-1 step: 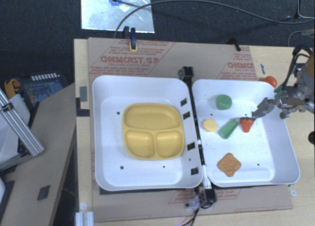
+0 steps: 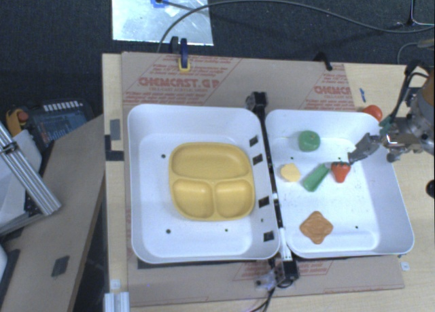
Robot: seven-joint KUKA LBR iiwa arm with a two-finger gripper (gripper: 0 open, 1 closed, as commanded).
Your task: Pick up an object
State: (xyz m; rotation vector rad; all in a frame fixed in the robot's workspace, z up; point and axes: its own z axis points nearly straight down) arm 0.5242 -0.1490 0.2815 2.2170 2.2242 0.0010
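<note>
Bench bins: left (image 2: 146, 168) holds a yellow tray (image 2: 209, 180); right (image 2: 380, 229), small foods, pincer (image 2: 355, 155) state unclear.

A robotics laboratory: two shallow white bins (image 2: 136, 168) sit side by side on a worktop (image 2: 224, 76) covered with a printed protective sheet, above dark carpet. Cables (image 2: 285, 8) trail across the floor past a taped foil square (image 2: 160, 5), while aluminium framing (image 2: 27, 175) and an electronic handset (image 2: 51, 124) stand at left.
</note>
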